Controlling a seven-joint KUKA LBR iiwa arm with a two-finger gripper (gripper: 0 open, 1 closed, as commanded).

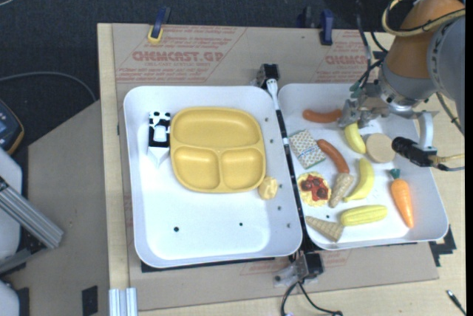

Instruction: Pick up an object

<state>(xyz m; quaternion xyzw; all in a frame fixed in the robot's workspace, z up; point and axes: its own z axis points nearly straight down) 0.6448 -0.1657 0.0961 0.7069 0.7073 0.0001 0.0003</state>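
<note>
Starting at the left, the shallow white left bin (148, 181) sits on the brown cardboard-topped bench (111, 86). A small black-and-white block (159, 131) lies near its left wall, touching the yellow plastic three-compartment plate (218, 148), which fills the bin's upper middle. Just off the plate's lower right corner rests a small pale-yellow lumpy piece (268, 188), near the wall between the bins.

Over to the shallow white right bin (432, 222), crowded with toy food. By its left wall, a small checkered wrapped square (306, 148), and below it a little pizza slice with red topping (314, 187). At the bottom, a tan waffle cone (325, 227) lies beside a yellow corn cob (362, 215). A tan ridged stick (341, 190) leans against a yellow banana (363, 179). A reddish sausage (333, 155) runs diagonally mid-bin; a second orange-red sausage (322, 115) lies near the top wall. A small yellow banana-like piece (355, 137) sits just beside a round beige disc (379, 148). An orange carrot with a green tip (402, 201) lies by the right wall.

The gripper (361, 106) comes in from the right on the grey arm with the orange band (421, 49), low over the bin's upper part, just above that small yellow piece. Whether its pincer is apart or together, I cannot tell, and nothing is seen between it.
</note>
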